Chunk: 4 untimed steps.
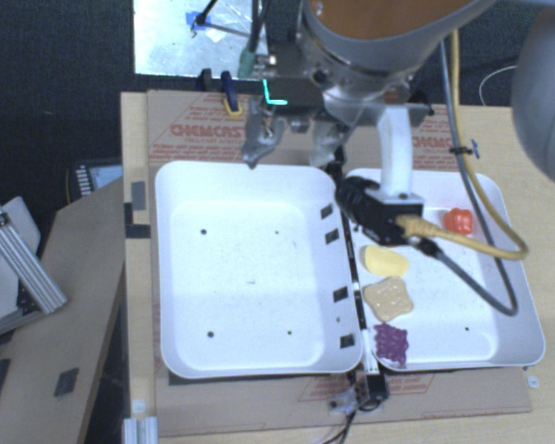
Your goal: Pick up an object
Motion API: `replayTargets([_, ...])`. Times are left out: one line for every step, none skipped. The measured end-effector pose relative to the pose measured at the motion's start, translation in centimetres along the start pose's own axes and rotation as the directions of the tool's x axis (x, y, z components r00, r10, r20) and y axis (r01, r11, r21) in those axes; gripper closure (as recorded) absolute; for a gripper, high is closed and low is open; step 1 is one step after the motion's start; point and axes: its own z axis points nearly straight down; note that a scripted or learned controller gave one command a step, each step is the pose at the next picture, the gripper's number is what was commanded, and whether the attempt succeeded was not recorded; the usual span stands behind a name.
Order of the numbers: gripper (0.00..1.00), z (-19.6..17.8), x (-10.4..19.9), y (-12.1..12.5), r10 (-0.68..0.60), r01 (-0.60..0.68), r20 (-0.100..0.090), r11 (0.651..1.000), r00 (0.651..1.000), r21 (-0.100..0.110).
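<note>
- the gripper (291, 151) hangs over the left bin (240, 276), at the 1 o'clock point of its rim.
- its two fingers seem spread apart, with nothing between them.
- the right bin (462, 313) holds a red piece (458, 220) near 12 o'clock.
- a yellow piece (386, 263), a tan cracker (388, 297) and a purple cluster (391, 342) line its edge from 9 to 7 o'clock.
</note>
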Motion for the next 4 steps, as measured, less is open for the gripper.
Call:
replayTargets([1.0,-1.1,0.0,0.0,-0.004,0.004,-0.001,1.0,1.0,-0.002])
replayTargets([0.0,-1.1,0.0,0.0,-0.005,0.005,-0.001,1.0,1.0,-0.001])
replayTargets([1.0,-2.2,0.1,0.1,-0.009,0.009,-0.003,1.0,1.0,-0.004])
replayTargets([0.0,-2.2,0.0,0.1,-0.011,0.011,-0.003,1.0,1.0,-0.003])
